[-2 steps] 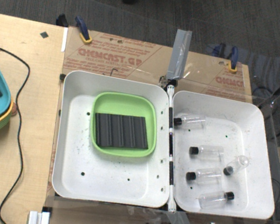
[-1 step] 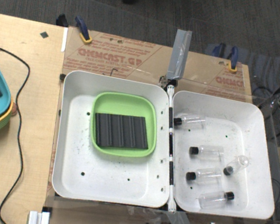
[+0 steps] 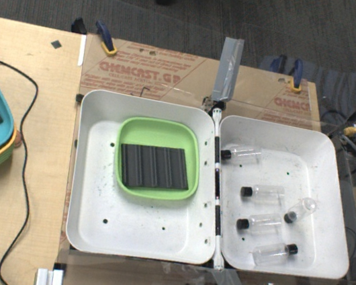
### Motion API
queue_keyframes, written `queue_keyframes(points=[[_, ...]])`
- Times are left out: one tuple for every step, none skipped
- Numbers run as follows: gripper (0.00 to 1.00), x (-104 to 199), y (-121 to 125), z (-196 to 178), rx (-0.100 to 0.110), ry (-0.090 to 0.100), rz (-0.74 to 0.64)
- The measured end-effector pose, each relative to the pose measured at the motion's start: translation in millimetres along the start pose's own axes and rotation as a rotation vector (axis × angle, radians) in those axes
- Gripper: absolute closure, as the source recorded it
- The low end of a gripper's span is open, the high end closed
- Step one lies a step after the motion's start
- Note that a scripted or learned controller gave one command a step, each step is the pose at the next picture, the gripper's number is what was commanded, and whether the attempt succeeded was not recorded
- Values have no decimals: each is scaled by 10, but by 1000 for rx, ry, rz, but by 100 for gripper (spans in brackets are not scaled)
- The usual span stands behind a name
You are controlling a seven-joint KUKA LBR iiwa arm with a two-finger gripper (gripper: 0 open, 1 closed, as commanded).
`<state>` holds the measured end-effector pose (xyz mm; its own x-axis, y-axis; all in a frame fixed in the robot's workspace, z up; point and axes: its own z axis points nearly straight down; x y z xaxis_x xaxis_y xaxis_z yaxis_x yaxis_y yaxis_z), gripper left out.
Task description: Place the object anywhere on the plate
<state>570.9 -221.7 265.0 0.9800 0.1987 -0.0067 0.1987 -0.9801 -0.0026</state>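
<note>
End effector's grip cannot be told; vials (image 3: 261,222) lie in right bin (image 3: 282,169), plate (image 3: 160,133) left.

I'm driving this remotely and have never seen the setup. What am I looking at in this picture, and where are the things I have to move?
This is one fixed camera above a bench, looking down at a slant. Two shallow white bins sit side by side. The left bin holds a green plate with a dark ribbed pad lying on it. The right bin holds five clear plastic vials with black caps, scattered loosely and lying on their sides. Those are the objects to place on the plate. The arm normally reaches in from the right. Nothing is being held at this moment.
</note>
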Motion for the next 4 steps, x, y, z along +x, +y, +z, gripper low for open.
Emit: queue_keyframes(points=[[0, -178, -31, -212, -1, 1, 2], [0, -36, -3, -704, -2, 2, -5], [0, -105, -45, 1, 0, 1, 1], [0, -84, -12, -657, -2, 2, -4]])
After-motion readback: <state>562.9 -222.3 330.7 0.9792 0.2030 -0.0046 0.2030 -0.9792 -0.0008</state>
